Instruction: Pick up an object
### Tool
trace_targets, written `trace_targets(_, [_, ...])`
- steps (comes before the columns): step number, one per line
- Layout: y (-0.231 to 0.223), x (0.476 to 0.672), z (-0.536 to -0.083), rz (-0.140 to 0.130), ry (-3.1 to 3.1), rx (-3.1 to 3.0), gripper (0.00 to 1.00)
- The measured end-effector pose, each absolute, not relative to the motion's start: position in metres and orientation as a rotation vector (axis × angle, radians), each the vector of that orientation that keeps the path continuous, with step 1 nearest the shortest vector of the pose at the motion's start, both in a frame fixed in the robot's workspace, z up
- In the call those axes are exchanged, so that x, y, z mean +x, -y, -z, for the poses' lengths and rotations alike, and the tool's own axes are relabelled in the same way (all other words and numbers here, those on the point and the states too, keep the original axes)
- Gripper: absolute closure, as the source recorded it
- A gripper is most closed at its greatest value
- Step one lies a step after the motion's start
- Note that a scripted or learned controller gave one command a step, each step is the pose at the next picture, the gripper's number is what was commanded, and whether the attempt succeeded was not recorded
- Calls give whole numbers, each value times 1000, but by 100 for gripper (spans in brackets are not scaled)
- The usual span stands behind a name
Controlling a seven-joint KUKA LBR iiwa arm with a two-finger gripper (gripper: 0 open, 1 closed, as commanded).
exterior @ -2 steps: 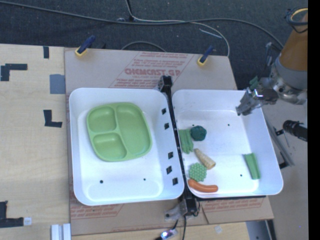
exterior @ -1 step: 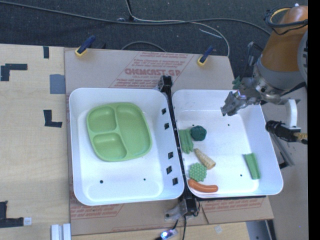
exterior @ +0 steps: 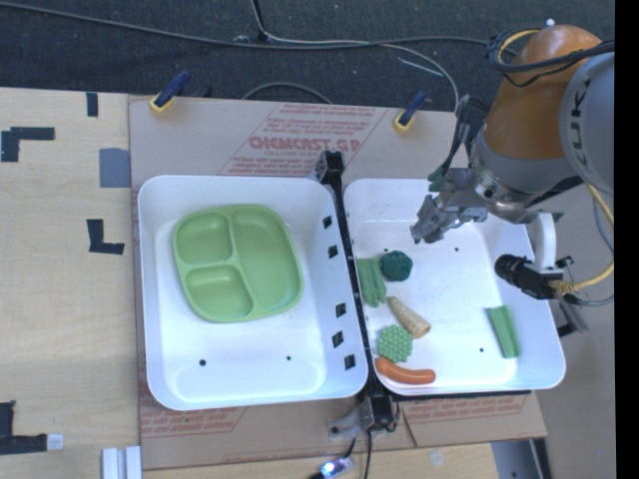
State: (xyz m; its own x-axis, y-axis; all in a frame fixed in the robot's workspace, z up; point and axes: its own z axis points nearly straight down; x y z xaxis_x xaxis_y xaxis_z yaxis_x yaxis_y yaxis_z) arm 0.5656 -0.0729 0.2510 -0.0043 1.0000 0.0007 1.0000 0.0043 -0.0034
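hovering my gripper (exterior: 427, 230) over the right bin (exterior: 544, 372), i can't tell its grip state, but nothing is in it, and the dark green ball (exterior: 397, 264) sits just below-left, likely the nearest target among the clustered toy foods.

Arm over right bin, toys clustered at its left side.
Gripper (exterior: 431, 226) hangs above bare floor of right bin (exterior: 469, 297), near dark green ball (exterior: 396, 264). Green divided plate (exterior: 238, 261) lies in left bin (exterior: 160, 297). Sausage (exterior: 404, 373) by front wall.
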Motion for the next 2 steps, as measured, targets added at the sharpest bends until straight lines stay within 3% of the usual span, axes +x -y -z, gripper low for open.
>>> trace_targets(2, [-26,558,-230,-4,2226,-2213,100])
